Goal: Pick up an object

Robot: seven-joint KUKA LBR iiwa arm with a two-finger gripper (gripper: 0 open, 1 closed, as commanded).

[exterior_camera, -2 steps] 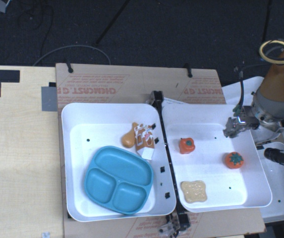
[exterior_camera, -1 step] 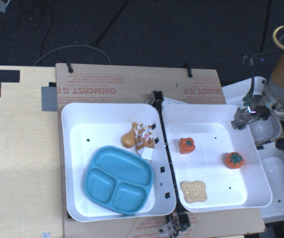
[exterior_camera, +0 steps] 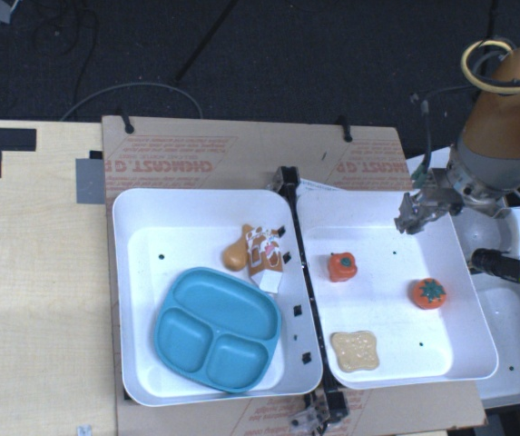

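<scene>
Camera view looks down on two shallow white bins side by side, with the gripper (exterior_camera: pixel 411 218) hanging over the far right part of the right bin (exterior_camera: pixel 482 357), carried by the grey arm (exterior_camera: pixel 491 134) with its orange band that reaches in from the right. Whether it is open or closed cannot be told at this size; nothing shows in its grasp. Below it in the right bin lie three small things, all apart from it: an orange-red toy with a green top (exterior_camera: pixel 342 266) toward the bin's left side, a second red toy with a green top (exterior_camera: pixel 428 293) nearer the right wall, and a pale slice of toy bread (exterior_camera: pixel 355 351) near the front edge. The second red toy is the closest to the gripper, lying toward the front of it with bare bin floor between. In the left bin (exterior_camera: pixel 132 243) a blue divided plate (exterior_camera: pixel 217 328) takes up the front, and a brown and white toy (exterior_camera: pixel 258 250) lies just behind it near the dividing wall. The bins rest on a cardboard sheet (exterior_camera: pixel 241 157) on a light wooden bench (exterior_camera: pixel 33 280), with dark floor and cables behind.
</scene>
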